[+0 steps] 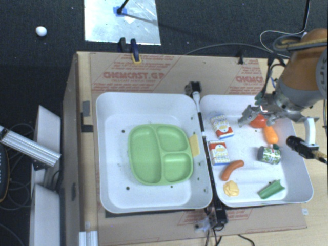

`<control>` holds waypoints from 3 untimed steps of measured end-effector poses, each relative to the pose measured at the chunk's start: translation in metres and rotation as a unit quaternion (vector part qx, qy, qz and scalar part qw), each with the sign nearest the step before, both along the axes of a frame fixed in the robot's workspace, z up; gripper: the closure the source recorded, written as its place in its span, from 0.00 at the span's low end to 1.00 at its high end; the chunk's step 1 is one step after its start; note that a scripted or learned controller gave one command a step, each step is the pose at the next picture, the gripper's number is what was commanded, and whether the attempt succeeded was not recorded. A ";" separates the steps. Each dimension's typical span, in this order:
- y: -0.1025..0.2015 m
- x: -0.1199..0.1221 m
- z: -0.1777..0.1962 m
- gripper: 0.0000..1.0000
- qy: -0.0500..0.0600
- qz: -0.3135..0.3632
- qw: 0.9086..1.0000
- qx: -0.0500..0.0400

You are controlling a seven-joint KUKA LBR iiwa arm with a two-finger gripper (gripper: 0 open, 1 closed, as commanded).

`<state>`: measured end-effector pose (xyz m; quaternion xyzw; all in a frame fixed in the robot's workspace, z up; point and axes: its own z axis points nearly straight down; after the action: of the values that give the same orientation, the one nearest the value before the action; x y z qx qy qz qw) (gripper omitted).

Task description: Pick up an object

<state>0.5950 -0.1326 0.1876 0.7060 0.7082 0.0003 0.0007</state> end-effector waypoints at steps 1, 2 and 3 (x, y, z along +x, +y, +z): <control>0.018 0.034 -0.099 0.00 -0.004 0.001 1.000 0.000; 0.018 0.036 -0.087 1.00 -0.006 0.001 1.000 0.001; 0.019 0.036 -0.087 0.00 -0.006 0.001 1.000 0.001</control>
<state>0.6307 -0.1141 0.1005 0.7051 0.7091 0.0052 0.0045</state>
